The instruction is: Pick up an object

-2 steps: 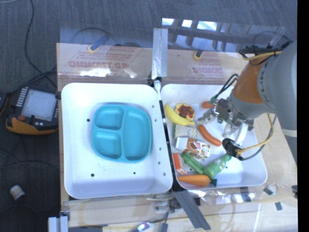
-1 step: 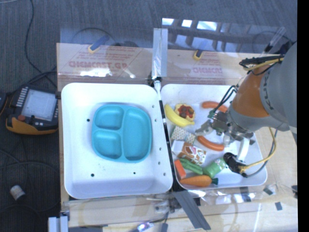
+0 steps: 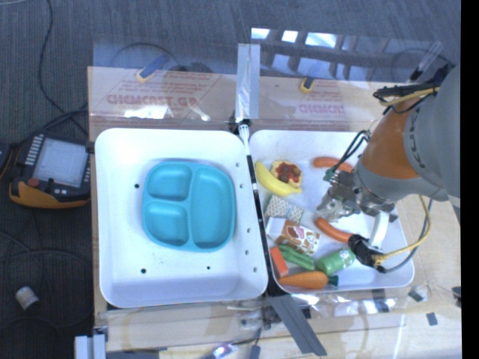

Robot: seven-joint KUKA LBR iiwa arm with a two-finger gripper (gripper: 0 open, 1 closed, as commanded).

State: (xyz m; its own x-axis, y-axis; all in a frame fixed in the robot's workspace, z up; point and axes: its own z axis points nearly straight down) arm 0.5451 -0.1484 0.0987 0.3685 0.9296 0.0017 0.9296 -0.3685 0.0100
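Nearest us, a carrot [image 3: 305,280] and green bottle [image 3: 334,260] lie heaped in the right bin [image 3: 400,275], handy for picking. We see the jaws [image 3: 334,205] hover over a sausage [image 3: 334,231]; whether spread, we cannot tell. Left bin [image 3: 120,275] holds a blue tray [image 3: 188,205].

Gripper [image 3: 338,203] low in right bin [image 3: 389,144], over toy foods; banana [image 3: 271,181] near divider. Left bin [image 3: 120,268] holds blue sectioned plate [image 3: 188,205].

right bin [image 3: 400,274] – toy food clustered at its left side: yellow banana [image 3: 271,182], orange carrot [image 3: 303,280], green bottle [image 3: 334,261] lying flat, orange sausage [image 3: 333,231]
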